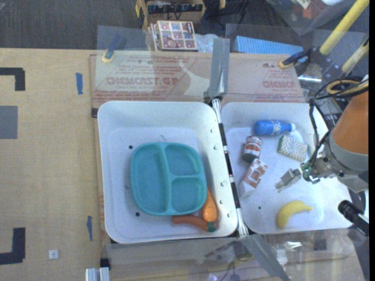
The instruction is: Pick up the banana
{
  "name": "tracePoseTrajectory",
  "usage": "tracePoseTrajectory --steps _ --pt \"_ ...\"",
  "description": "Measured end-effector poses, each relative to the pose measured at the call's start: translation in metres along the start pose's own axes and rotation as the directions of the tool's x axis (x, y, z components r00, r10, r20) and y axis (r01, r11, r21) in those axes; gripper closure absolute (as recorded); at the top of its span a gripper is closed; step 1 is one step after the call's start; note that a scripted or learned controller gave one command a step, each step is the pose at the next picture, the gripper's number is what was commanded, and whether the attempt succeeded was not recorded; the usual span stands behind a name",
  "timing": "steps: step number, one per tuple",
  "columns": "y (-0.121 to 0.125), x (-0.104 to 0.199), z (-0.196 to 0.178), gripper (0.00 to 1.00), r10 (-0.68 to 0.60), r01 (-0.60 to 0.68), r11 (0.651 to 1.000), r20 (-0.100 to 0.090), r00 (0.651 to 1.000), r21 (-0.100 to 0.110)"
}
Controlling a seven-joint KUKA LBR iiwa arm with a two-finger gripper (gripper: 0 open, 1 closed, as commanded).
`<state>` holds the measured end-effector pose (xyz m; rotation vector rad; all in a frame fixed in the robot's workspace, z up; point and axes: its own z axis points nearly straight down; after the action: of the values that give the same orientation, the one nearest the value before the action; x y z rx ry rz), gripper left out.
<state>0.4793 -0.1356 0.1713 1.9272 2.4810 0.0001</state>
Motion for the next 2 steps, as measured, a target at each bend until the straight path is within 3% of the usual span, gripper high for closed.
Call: tracePoseTrajectory --steps 1,2 --pt "0.001 0.005 0.080 0.00 0.083 -0.083 0.997 0.000 0.997 -0.001" --pt "0.002 0.006 0.048 0.00 0.137 -0.137 0.991 0.001 0.991 -0.002"
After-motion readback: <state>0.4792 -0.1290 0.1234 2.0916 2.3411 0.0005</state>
